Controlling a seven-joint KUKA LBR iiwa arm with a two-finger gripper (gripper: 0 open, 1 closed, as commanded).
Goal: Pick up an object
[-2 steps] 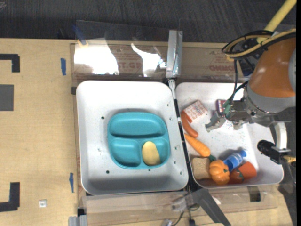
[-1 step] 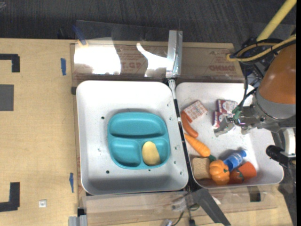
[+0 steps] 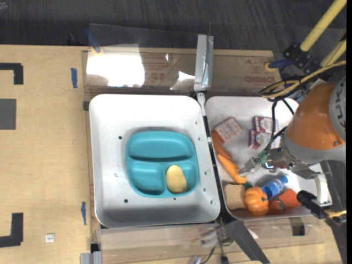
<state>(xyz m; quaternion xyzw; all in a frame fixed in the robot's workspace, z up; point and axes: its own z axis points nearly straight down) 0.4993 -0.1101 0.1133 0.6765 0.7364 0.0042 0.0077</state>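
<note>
Potato (image 3: 176,179) in teal tray (image 3: 159,147), left bin (image 3: 104,147), gripper (image 3: 258,163) over cluttered right bin (image 3: 236,106), grip unclear

Floor (image 3: 165,10): dark grey, beyond the gripper.
Bench top (image 3: 38,164): tan board, black markings, blue tape, far from the gripper.

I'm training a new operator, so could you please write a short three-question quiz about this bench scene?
1. True or false: the yellow potato lies in the teal tray.
2. Which bin holds the small pumpkin? A) left bin B) right bin
3. Fill in: the claw hovers over the ____ bin, beside the carrot.

Key: 1 true; 2 B; 3 right.
</note>
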